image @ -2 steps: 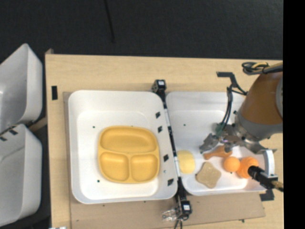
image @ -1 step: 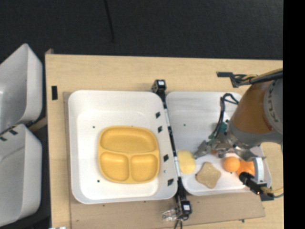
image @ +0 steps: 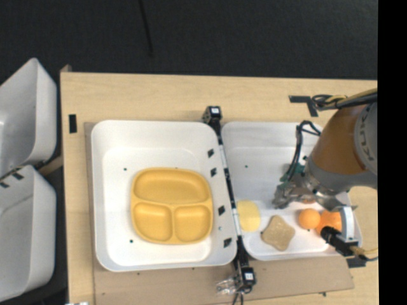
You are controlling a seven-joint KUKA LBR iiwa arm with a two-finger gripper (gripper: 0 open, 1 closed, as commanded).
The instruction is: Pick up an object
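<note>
Two bins: left bin [image: 102, 170] and right bin [image: 254, 145], white, shallow, smooth plastic with rounded corners, side by side on my pale wooden bench [image: 76, 189].
Left bin load: a glossy yellow plate [image: 172, 205], a rounded rectangle with three compartments, one wide above two small.
Arm [image: 340, 148]: grey with an orange band, coming in from the right over the right bin.
Claw [image: 287, 196]: low over the right bin's floor. I cannot tell how far open it is, or whether it has hold of anything.
Orange ball [image: 309, 218]: round and smooth, near the front right of the right bin, just beside the claw.
Tan piece [image: 278, 232]: rough, crumbly look, squarish, turned corner-up like a diamond, by the front wall between the ball and the block.
Pale yellow block [image: 249, 215]: matte with rounded edges, long axis running front to back along the divider.
</note>
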